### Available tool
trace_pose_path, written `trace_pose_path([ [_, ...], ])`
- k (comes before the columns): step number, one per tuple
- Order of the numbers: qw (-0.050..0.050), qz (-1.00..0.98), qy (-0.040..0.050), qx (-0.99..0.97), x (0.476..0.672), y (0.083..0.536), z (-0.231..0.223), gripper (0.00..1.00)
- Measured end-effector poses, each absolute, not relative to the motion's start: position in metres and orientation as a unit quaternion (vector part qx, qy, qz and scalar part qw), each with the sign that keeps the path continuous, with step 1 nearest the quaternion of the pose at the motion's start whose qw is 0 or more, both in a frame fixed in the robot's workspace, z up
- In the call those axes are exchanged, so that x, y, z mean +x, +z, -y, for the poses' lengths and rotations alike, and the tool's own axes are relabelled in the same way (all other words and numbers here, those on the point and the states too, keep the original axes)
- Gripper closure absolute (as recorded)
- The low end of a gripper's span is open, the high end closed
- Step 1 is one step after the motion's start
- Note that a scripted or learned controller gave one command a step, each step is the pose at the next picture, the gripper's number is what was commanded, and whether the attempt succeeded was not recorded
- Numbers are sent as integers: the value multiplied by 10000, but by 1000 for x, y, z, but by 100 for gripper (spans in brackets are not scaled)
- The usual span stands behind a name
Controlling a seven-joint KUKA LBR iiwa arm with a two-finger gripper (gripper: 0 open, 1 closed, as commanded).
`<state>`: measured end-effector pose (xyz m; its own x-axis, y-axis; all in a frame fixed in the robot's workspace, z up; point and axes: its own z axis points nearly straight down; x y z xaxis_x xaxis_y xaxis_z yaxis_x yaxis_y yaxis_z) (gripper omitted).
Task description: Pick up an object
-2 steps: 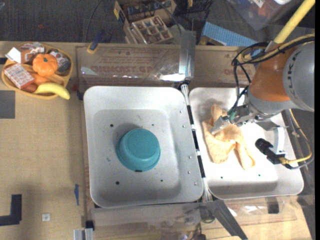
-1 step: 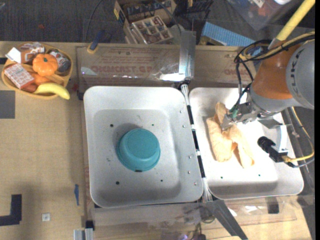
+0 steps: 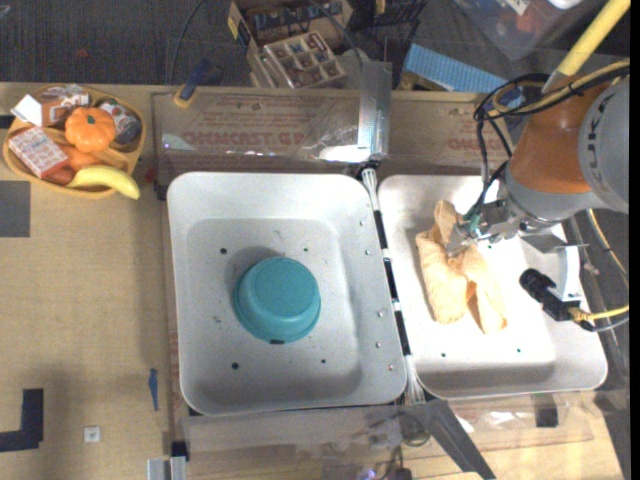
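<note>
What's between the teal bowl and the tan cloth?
Nothing loose. In the camera view, only bare floor of the left bin and the bins' adjoining rims separate teal bowl from tan cloth.

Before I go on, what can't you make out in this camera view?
The tan cloth: its top end is covered by the gripper, so a grasp cannot be judged.
The right bin: far right corner hidden by the arm.
The basket at top left: boxes too small to read.
</note>
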<state>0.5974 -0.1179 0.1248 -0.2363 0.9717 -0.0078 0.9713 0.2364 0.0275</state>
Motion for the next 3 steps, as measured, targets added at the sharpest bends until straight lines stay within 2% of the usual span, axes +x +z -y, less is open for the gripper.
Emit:
trace_pose_path([
  [1,116,-7861,84,6179,597,125,118,0],
  [2,15,-7932,4,6089,550,238,79,0],
  [3,-4,-7499,-3,6615,550,165,130,0],
])
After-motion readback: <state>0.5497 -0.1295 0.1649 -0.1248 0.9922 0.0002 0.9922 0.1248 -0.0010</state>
